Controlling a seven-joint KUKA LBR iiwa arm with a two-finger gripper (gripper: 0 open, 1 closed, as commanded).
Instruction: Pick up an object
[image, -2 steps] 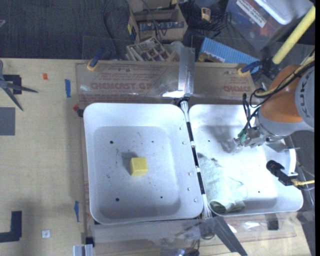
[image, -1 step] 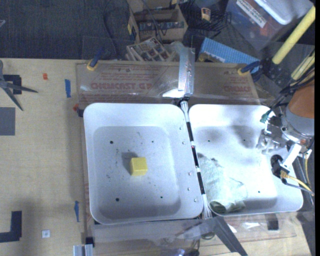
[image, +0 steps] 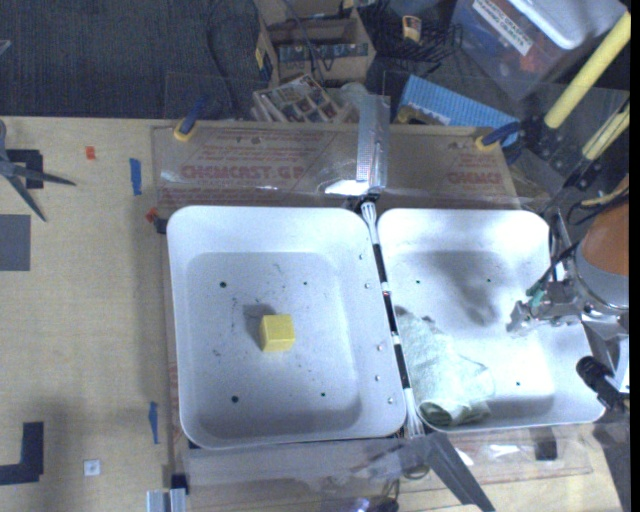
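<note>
A small yellow block (image: 277, 332) lies near the middle of the left bin (image: 200, 250). A crumpled whitish-green roll (image: 440, 370) lies along the left side of the right bin (image: 470, 235), its open end near the front wall. My gripper (image: 528, 312) hangs at the right side of the right bin, well right of the roll and apart from it. Nothing shows between its tips.
The arm's grey body with its orange band (image: 605, 255) fills the right edge. A metal divider (image: 385, 300) joins the two bins. Clear plastic sheeting (image: 300, 165) and cluttered boxes stand behind the bins. Bare wooden bench (image: 70, 330) lies to the left.
</note>
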